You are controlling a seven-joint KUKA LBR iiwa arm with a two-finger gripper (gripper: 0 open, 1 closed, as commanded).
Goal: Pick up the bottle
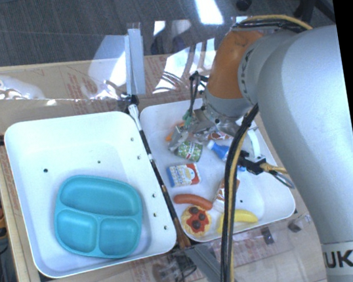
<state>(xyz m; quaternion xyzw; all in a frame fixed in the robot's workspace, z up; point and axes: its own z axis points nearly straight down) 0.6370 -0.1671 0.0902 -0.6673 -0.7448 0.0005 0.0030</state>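
Note:
A small blue and white bottle (pixel 221 148) with a red end lies in the right bin (pixel 275 194), partly hidden by the arm and a black cable. My gripper (pixel 190 130) is low in the upper middle of that bin, just left of the bottle. It hangs over a crumpled green and silver packet (pixel 189 148). The wrist and orange band (pixel 231 68) cover much of what lies below them. Nothing shows clearly in the gripper's hold.
The right bin also holds a small white carton (pixel 183 174), a sausage (pixel 193 201), a pizza slice (pixel 198 220) and a banana (pixel 240 216) near its front. A teal divided plate (pixel 99 216) lies in the left bin (pixel 63 138). A raised divider (pixel 150 161) separates the bins.

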